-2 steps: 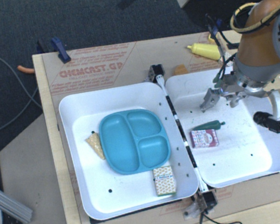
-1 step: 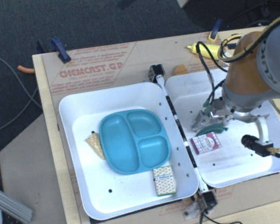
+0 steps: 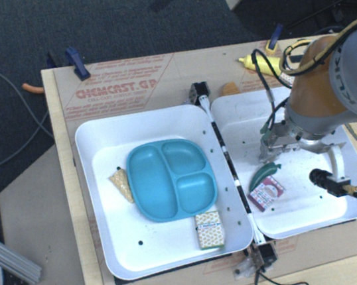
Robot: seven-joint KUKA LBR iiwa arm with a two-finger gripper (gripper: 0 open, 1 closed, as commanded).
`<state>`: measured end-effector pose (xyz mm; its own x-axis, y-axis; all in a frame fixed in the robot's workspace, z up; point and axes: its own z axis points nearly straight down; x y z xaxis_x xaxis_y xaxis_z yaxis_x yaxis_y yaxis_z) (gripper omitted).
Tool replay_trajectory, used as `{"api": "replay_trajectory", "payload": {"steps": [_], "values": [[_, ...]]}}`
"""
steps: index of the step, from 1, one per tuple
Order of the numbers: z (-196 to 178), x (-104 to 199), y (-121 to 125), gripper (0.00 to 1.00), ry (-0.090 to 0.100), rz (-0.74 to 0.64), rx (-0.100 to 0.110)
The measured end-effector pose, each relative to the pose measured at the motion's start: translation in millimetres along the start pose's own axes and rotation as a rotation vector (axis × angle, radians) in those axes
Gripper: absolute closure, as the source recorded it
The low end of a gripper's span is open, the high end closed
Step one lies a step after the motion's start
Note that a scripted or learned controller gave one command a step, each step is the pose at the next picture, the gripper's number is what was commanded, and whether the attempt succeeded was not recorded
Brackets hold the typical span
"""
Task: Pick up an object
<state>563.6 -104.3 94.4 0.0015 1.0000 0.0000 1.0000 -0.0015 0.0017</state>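
Claw (image 3: 269,152): set over the right bin (image 3: 324,216), in its left half, at the end of the grey arm (image 3: 356,77) with orange band that reaches in from the right; whether it is apart or together cannot be told; nothing is seen held in it.

Teal piece (image 3: 265,174): long, narrow, lying at a slant on the right bin's floor, just below the claw in the view; whether the two touch cannot be told.

Packet (image 3: 267,193): red and white, small, flat on the right bin's floor, just beneath the teal piece's lower end and seemingly touching it; close to the wall between the two bins.

Left bin (image 3: 97,178): white, shallow, side by side with the right bin; holds three items.

Plate (image 3: 170,176): blue, divided into three compartments, lying near the middle of the left bin; its compartments hold nothing visible.

Tan piece (image 3: 121,184): small, speckled, lying at the plate's left edge, touching it or nearly so.

Box (image 3: 209,229): small, pale with a fine pattern, lying just below the plate's lower right corner, near the left bin's front wall.

Table (image 3: 77,221): pale wood, carrying both bins; a brown board (image 3: 122,83) with red lettering lies under their far side; blue clamps (image 3: 76,62) at the far edge; a yellow item (image 3: 250,63) and a small orange item (image 3: 229,88) lie on the board beyond the right bin, well apart from the claw.
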Motion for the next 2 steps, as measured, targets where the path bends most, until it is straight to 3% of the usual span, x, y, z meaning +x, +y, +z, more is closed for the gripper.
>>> {"api": "replay_trajectory", "payload": {"steps": [1, 2], "values": [[0, 0, 0, 0.0, 0.0, 0.0, 0.0], [10, 8, -42, 0.0, 0.001, -0.001, 0.004]]}}
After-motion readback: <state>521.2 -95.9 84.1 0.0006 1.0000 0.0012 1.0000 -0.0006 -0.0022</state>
